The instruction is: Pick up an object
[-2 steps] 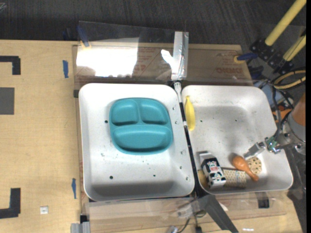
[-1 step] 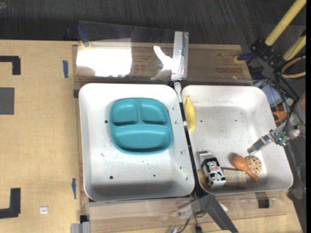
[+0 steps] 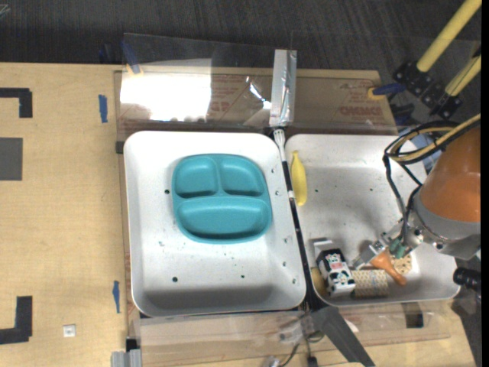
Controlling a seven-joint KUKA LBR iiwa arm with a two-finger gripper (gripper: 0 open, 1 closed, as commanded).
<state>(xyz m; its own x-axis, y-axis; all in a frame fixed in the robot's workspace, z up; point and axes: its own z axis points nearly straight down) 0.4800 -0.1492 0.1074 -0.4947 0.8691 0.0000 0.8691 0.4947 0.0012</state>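
My gripper (image 3: 390, 248) is low over the front part of the right bin (image 3: 344, 182), reaching in from the right below the arm's orange band (image 3: 457, 183). Right under and touching its tip lies a small orange carrot-like piece (image 3: 388, 267). A beige, textured cob-shaped object (image 3: 372, 283) rests just in front of that. A small white and black box (image 3: 336, 271) stands left of the cob by the bin's front left corner. A yellow banana-shaped object (image 3: 299, 179) lies along the right bin's left wall.
The left bin (image 3: 145, 228) holds a teal divided plate (image 3: 221, 196). A ridge (image 3: 293, 220) separates the two bins. Black and yellow cables (image 3: 405, 155) loop over the right bin's far right side. A clear plastic panel (image 3: 229, 90) stands behind the bins.
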